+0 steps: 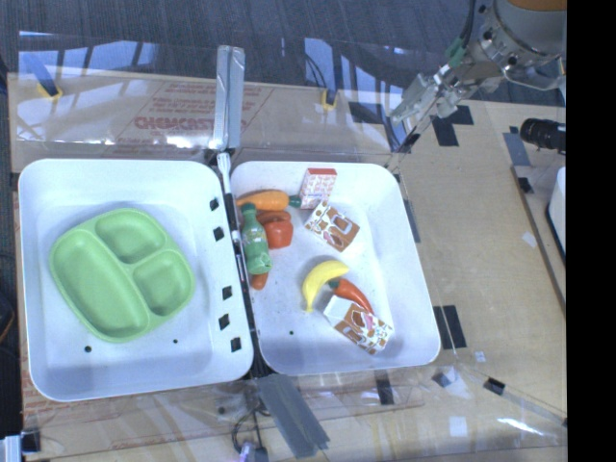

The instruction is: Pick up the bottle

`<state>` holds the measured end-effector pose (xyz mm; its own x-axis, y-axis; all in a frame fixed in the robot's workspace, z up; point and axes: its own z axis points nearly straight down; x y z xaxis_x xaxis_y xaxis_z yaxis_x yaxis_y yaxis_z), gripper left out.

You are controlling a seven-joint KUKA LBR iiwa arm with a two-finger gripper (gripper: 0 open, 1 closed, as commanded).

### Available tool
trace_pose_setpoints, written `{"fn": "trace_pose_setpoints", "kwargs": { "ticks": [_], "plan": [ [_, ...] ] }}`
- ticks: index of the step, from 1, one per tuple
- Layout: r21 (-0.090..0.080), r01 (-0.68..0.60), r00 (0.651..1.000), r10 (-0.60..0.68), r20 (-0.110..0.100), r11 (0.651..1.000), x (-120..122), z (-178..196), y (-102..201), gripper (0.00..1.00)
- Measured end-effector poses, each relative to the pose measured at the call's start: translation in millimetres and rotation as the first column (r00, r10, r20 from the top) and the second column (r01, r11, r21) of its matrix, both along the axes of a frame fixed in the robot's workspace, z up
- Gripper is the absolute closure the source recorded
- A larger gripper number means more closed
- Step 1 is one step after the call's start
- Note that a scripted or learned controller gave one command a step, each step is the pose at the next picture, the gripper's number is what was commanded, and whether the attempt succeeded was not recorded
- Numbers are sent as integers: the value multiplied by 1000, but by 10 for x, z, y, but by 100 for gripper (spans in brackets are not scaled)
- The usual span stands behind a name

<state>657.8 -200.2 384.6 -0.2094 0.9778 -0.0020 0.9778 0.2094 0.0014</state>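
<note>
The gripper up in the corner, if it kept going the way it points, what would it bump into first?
Probably the right bin's far rim. The gripper points down-left, towards it, and the bottle lies farther on. Height is hard to judge.

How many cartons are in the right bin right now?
3. A small red-and-white carton near the far edge, a brown-patterned carton just in front of it, and a third carton near the front, beside the banana. Nothing seems to hide more.

Single fixed camera above bench, looking down at slant on both white bins (38,191), arm entering from right
</note>
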Motion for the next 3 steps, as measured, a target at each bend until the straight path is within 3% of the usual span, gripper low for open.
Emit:
{"fn": "trace_pose_setpoints", "kwargs": {
  "ticks": [1, 2, 3],
  "plan": [
    [1, 230, 973, -230, -6, 973, -179, -1186, -83, 0],
    [1, 209, 978, -209, -2, 978, -35, -722, 194, 0],
    [0, 203, 979, -203, -3, 979, -29, -617, 203, 100]
  ]
}}
